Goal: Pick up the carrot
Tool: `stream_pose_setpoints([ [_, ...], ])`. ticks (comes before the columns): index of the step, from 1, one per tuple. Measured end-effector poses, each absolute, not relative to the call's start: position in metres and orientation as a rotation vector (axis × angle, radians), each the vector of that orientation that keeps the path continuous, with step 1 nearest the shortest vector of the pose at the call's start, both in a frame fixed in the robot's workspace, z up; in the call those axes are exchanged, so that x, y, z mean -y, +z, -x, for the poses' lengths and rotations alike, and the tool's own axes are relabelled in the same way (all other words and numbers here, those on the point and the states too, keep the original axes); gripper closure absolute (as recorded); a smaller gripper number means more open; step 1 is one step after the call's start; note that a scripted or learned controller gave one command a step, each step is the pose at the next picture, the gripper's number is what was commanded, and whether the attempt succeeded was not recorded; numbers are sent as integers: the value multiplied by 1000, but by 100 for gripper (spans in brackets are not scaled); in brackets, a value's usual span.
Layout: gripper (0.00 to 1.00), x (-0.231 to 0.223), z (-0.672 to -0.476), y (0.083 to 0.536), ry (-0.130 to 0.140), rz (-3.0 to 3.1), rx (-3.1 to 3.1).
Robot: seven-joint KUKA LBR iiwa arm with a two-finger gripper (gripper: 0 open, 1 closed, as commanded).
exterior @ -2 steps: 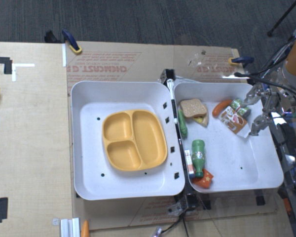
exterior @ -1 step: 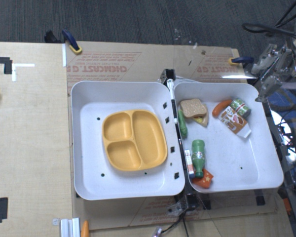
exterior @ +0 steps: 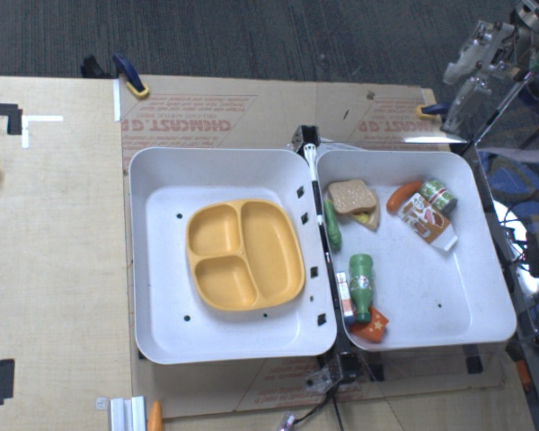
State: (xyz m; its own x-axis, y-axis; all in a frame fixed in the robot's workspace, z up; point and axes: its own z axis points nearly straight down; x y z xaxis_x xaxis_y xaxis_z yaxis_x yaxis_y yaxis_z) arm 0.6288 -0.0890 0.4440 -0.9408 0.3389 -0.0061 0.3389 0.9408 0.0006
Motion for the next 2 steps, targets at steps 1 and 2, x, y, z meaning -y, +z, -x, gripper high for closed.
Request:
stream_pose_setpoints([
  [1,0,26,-590,347,-1,-742,-3050],
  [2,0,-46,-652,467,0,-869,-3015],
])
